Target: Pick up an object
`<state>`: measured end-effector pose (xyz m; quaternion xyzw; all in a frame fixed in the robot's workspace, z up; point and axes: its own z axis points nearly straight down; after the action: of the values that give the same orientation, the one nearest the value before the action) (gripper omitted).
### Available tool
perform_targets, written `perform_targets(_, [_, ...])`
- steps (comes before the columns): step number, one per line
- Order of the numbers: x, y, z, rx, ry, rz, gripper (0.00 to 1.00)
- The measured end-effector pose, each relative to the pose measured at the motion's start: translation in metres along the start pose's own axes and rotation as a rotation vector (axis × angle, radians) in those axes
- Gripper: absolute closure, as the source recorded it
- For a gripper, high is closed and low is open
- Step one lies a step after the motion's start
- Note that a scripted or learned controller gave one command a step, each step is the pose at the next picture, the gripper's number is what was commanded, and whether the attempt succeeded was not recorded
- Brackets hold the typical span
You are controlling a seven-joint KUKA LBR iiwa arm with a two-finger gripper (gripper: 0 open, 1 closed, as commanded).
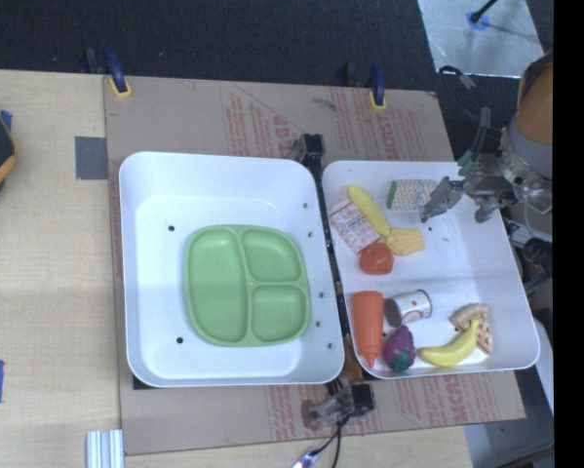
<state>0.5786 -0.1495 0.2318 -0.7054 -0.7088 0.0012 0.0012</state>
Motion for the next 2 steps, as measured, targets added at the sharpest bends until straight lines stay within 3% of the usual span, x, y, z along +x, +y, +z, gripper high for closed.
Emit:
perform_targets(1, [0.042,0.017,0.088,0.002,-0.001,-0.001,0.00])
perform_targets(2, [0.054,-0.031,0.141,0.002,0.000,0.000,0.00])
